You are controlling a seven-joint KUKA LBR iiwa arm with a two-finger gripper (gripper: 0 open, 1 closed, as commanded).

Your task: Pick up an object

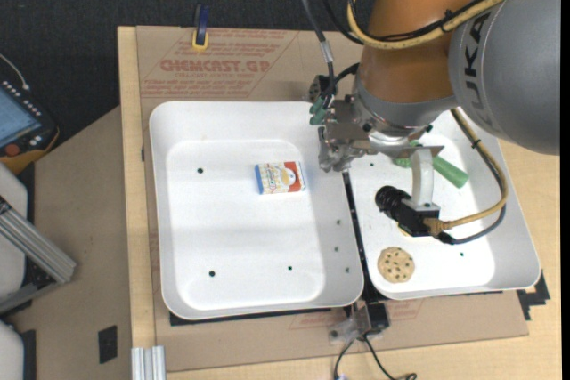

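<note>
The jaws are hanging low over the seam where the two white bins are meeting, toward the far end of that seam. The wrist above is hiding them, so I cannot tell whether they are spread or pressed together, and nothing is showing between them.

Nearest to the jaws, toward the view's left, a small blue-and-red packet (280,178) is lying flat on the floor of the left-hand bin (223,236), near but apart from them. Its long axis is running roughly across the view, pointing almost at the jaws. That is probably the relation the coming move is turning on: a short shift to the view's left, then a descent, with the jaws closing across the packet's short side.

Nothing is standing in the way on that path.

On the jaws' other side, in the right-hand bin (485,236), a green strip (448,170) is lying partly under the arm (517,58), and a round cookie (396,264) is sitting nearer the camera, well apart from the jaws.

Both bins are resting on a printed cardboard sheet (232,58) on the table (98,191).
</note>
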